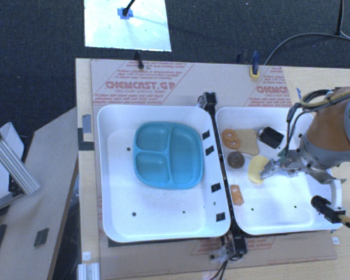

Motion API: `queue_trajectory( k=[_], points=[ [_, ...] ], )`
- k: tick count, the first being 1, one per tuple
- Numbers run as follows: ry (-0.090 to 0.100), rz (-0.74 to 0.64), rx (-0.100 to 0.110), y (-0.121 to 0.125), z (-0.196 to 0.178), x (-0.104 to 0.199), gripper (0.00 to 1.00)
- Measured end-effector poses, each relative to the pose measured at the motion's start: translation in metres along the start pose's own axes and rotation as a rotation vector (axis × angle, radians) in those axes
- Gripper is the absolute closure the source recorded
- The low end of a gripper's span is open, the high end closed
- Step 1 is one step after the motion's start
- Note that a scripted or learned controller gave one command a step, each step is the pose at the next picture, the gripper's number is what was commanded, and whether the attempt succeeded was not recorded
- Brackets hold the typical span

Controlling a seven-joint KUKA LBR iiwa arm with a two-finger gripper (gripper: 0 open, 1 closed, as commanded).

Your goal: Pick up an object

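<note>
near the front edge of the right bin [280, 225] a bare white floor runs along its near wall; just beyond it the gripper [270, 169] reaches in from the right at the end of the grey arm [332, 139]. its tip rests at the right edge of a pale yellow piece [256, 168], touching or nearly touching it, but whether it is released or clenched i cannot tell, and nothing can be seen held.

that yellow piece is the likeliest object to take. it looks like light toy food, stiff and smooth, probably slippery, so a grip across its narrow middle seems safest.

working outward: a dark brown ball [236, 159] lies just left of the yellow piece, and it may roll if nudged. farther off sit a tan slab [248, 142], an orange pretzel shape [230, 137] and a black block [271, 137]. nearer and left lies a small orange piece [237, 195].

across the divider, the left bin [122, 214] holds a blue divided plate [167, 155].
</note>
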State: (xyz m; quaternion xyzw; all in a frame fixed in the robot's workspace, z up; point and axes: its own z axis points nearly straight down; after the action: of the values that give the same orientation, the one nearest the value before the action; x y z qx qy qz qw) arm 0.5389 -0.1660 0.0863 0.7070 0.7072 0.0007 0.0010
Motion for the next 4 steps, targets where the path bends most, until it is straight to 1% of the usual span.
queue_trajectory(
  k=[1, 2, 3, 4],
  points=[
    [-0.001, 0.0, -0.004, 0.001, -0.011, 0.0, 1.0],
    [-0.001, -0.005, -0.005, 0.005, -0.073, 0.005, 1.0],
    [-0.001, -0.005, -0.002, 0.011, -0.129, -0.004, 1.0],
    [-0.001, -0.006, -0.002, 0.012, -0.182, -0.004, 1.0]
  ],
)
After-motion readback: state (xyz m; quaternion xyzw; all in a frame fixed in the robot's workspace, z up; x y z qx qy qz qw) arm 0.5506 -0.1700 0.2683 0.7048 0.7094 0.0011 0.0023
